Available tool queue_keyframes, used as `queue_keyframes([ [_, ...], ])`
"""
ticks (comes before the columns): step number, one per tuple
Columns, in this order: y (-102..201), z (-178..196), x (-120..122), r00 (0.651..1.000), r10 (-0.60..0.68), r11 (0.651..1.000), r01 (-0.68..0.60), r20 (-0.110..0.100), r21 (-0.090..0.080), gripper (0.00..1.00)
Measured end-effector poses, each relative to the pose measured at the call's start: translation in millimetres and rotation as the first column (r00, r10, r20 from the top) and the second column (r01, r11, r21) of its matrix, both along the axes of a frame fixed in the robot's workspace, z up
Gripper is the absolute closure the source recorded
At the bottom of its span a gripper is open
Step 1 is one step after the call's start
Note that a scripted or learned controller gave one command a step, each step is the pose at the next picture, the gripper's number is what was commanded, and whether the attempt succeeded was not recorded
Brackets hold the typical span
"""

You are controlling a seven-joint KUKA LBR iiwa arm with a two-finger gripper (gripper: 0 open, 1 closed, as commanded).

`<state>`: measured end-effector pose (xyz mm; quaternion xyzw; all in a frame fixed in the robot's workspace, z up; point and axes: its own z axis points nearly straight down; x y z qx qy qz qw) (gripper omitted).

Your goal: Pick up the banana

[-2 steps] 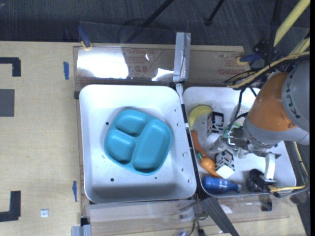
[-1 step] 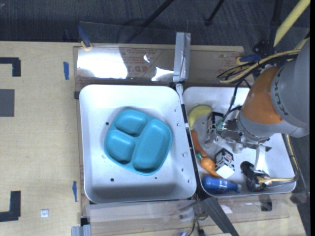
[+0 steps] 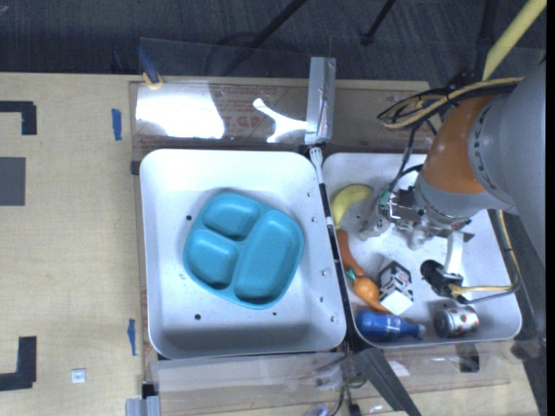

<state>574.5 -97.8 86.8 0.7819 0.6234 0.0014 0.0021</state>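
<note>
The banana (image 3: 349, 201), yellow with a greenish tint, lies curled at the far left of the right bin (image 3: 503, 258), near its back corner. My gripper (image 3: 380, 218) hangs low over the bin just to the right of the banana, close beside its right end. Nothing shows as held. The orange band of the arm (image 3: 454, 158) sits above and to the right of the gripper.
An orange carrot (image 3: 355, 271) lies along the right bin's left wall, below the banana. A black-and-white cube (image 3: 395, 286), a blue bottle (image 3: 388, 325) and a silver can (image 3: 456, 320) sit at the front. A blue divided plate (image 3: 244, 248) rests in the left bin (image 3: 165, 232).
</note>
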Motion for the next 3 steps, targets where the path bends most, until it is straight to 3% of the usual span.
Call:
queue_keyframes([
  [1, -28, 66, 73, 0.97, -0.243, 0.97, 0.243, -0.004, 0.0, 0.0],
  [2, -26, 76, 74, 0.971, -0.238, 0.971, 0.238, -0.005, 0.0, 1.0],
  [3, -46, 204, 16, 0.872, -0.49, 0.872, 0.49, -0.005, 0.0, 1.0],
])
